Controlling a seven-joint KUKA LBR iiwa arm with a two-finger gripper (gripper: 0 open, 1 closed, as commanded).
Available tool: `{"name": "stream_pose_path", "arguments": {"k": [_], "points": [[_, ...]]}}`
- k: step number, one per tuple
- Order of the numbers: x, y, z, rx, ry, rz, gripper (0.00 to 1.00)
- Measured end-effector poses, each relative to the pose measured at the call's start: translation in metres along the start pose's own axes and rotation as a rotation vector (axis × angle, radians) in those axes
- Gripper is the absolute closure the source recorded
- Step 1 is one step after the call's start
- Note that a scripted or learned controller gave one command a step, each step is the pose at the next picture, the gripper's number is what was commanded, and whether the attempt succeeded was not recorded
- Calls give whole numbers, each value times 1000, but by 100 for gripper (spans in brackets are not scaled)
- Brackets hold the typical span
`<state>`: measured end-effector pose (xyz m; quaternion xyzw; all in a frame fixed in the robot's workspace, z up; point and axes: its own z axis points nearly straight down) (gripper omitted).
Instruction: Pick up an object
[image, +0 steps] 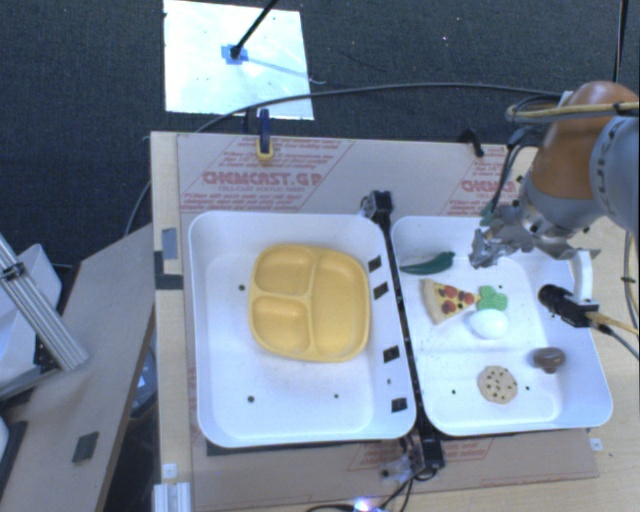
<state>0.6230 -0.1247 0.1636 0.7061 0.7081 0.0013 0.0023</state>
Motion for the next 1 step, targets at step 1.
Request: {"name": "stream_pose_path", "arguments": {"k": [1], "points": [[-6,6,-46,0,0,-1,100]]}}
